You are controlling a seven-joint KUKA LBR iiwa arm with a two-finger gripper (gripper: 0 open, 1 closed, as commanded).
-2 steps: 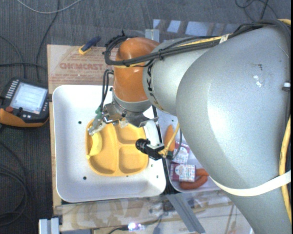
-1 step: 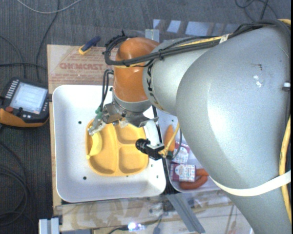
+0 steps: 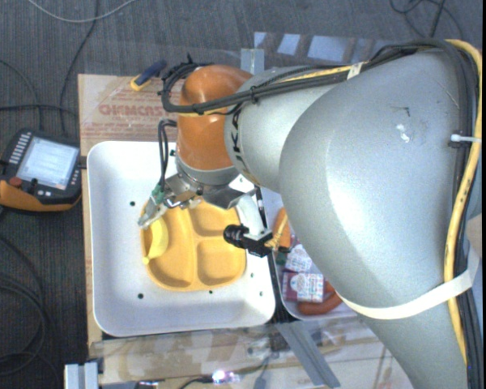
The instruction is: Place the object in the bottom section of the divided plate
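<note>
1. Hovering over the yellow divided plate [image 3: 196, 258] in the left white bin [image 3: 113, 217], the gripper [image 3: 164, 201] sits at the plate's upper-left edge.
2. Claw state: can't tell. The rig rule says leave it there, so don't assume a grasp.
3. Task obj: can't pick it out near the claw. Packets and a red item [image 3: 306, 286] lie in the right bin, mostly under the arm [image 3: 373, 160].
4. Risks, imo: nothing actually held; a release at this edge landing in the wrong section; the wrist nudging the plate.
</note>
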